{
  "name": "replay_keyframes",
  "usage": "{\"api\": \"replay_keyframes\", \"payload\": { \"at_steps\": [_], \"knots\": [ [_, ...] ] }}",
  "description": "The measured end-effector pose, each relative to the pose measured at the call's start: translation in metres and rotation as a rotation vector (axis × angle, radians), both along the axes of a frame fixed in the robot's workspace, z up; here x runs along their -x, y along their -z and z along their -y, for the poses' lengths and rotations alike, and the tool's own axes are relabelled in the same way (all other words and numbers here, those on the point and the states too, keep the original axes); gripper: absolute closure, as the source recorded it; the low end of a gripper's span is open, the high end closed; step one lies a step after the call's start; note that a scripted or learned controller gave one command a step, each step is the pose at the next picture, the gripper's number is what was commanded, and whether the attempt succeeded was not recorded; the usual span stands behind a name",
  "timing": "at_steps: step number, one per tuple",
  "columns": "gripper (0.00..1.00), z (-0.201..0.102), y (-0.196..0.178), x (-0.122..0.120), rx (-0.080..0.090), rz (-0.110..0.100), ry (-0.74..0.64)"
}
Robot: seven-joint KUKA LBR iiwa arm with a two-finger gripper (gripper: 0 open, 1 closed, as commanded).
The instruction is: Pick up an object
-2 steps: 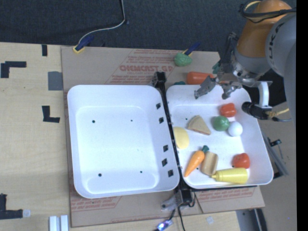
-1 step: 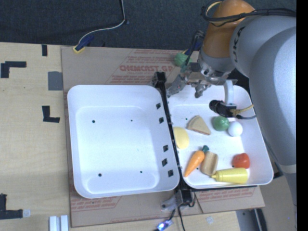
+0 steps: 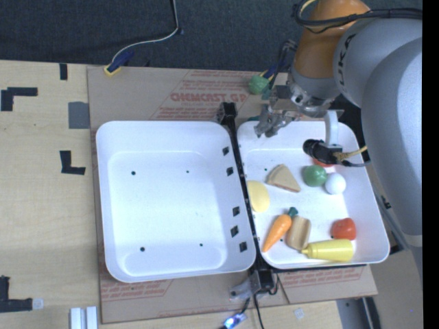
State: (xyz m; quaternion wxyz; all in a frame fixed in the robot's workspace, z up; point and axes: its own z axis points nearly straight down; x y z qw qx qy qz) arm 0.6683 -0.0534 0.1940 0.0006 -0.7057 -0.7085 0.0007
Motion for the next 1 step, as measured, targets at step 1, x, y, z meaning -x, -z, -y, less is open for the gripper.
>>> {"api": "replay_keyframes", "payload": {
  "at_steps": [1],
  "knots": [
    [1.00, -0.0538, -0.0661, -0.0005, -0.002, 0.006, -0.003]
  ]
}}
